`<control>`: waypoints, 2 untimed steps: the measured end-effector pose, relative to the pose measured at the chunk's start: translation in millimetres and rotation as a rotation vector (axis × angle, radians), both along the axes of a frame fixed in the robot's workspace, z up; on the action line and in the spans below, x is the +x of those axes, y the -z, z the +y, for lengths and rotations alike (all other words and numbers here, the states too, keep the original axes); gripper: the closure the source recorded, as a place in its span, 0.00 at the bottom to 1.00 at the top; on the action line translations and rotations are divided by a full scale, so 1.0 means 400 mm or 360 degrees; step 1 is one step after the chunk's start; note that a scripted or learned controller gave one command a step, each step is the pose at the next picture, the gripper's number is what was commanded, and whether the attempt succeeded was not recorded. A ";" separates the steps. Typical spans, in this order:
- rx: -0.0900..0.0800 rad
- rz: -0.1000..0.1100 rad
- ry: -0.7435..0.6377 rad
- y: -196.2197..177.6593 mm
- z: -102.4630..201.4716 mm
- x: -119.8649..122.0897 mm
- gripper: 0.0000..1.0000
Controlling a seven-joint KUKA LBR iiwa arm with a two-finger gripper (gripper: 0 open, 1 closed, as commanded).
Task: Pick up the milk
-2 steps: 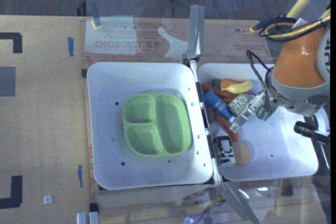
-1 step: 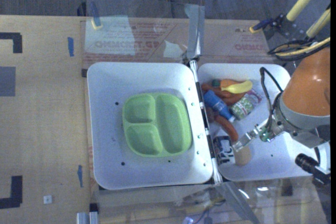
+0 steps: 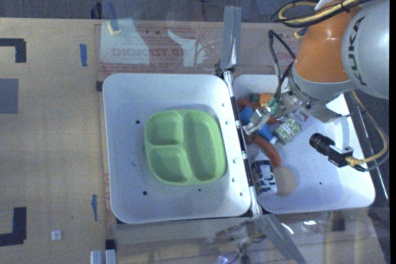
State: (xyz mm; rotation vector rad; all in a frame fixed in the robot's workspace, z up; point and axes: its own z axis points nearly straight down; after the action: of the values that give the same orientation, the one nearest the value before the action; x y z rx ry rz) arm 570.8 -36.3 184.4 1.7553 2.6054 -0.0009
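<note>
The pincer sits low in the right bin, buried in clutter by the bin's left wall. From this angle I cannot tell whether it is open or closed, and I see nothing I could call held.

What I take for the milk, a small black-and-white carton, lies nearer the front, against the left wall. A red sausage is just behind it and a tan round thing touches its right side.

I judge it light and fairly stiff, with smooth faces that may slip. I would take it across its narrow sides, squarely and mid-body. The wall and the tan thing leave little room, so I would come straight down. The green plate in the left bin is no concern.
</note>
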 end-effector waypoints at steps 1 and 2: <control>0.0002 0.0005 -0.0434 -0.006 0.256 -0.182 0.00; 0.0002 0.0006 -0.0111 0.002 0.021 -0.232 0.00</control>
State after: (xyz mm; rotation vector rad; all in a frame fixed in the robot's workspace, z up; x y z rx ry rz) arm 478.1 -28.0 183.7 1.6654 2.6681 -0.0024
